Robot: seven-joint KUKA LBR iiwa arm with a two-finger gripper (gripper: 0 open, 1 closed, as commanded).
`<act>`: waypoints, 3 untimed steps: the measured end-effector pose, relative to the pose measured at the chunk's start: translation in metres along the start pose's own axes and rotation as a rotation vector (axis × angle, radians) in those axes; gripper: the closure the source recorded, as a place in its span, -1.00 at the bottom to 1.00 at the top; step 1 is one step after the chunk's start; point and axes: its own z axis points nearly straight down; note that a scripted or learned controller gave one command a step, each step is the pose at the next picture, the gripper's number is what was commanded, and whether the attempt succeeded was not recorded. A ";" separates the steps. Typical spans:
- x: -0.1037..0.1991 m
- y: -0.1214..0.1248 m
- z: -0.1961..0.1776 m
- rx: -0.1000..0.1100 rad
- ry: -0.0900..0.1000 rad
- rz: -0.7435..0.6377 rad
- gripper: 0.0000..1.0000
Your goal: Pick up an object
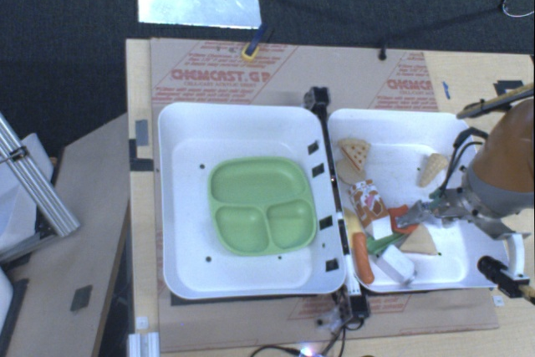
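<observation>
From the camera above the bench, my arm [506, 159] comes in from three o'clock, the orange band showing over the grey wrist, and my gripper [415, 217] sits low inside the right bin [393, 119], near its middle. My fingers are too small and dark against the clutter to judge, so I cannot tell whether they stand apart or together, nor whether anything lies between them.

Just under the gripper tips lies a small red piece [399, 213], touching or nearly so. At seven o'clock from my gripper rests a white block [394, 263], with a green piece [383, 244] between. A tan wedge [420, 242] lies at six o'clock, just beside me. Along the bin's left wall runs an orange carrot [362, 257]. A patterned packet [366, 199] sits at nine o'clock from my gripper, a waffle-marked wedge [354, 153] at eleven o'clock, and a pale bread piece [432, 169] at one o'clock.

In the left bin [180, 130] a green divided plate [259, 205] lies flat at the centre.
</observation>
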 end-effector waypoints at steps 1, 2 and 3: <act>-0.001 0.003 -0.014 -0.011 -0.006 -0.001 1.00; -0.007 -0.003 -0.062 -0.005 -0.007 -0.001 1.00; -0.011 0.002 -0.106 -0.006 -0.007 -0.003 1.00</act>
